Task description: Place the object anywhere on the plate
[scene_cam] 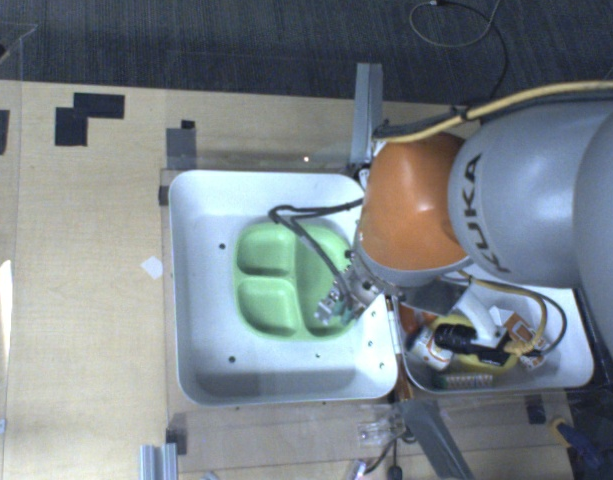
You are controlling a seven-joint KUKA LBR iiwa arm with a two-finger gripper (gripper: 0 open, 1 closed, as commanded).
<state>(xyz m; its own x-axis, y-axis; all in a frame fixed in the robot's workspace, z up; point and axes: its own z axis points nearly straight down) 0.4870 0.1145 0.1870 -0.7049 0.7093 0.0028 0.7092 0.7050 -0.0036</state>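
Hovering low over the green plate (266, 268), the gripper (336, 306) sits above the plate's long right-hand compartment, close to the right wall of the left bin (201, 298) that carries the plate. Whether the gripper is open, closed or clamped on anything cannot be told, because its tip is a small metallic blur against the green. For the same reason the object cannot be made out with any certainty: nothing is plainly visible at the tip, and nothing loose lies on the plate's two left compartments or on the bare bin floor around it. The right bin (576, 363), toward the right edge of the surface, holds a few small items, largely covered by the arm (546, 188). The main risk is a release that achieves nothing, if the grasp was empty in the first place. If something is held, the gripper's place near the plate's right rim means a small drift could drop it onto the bin floor or against the wall. A thin black cable (286, 211) loops across the plate's far side and could snag or nudge the plate as the arm pulls away.
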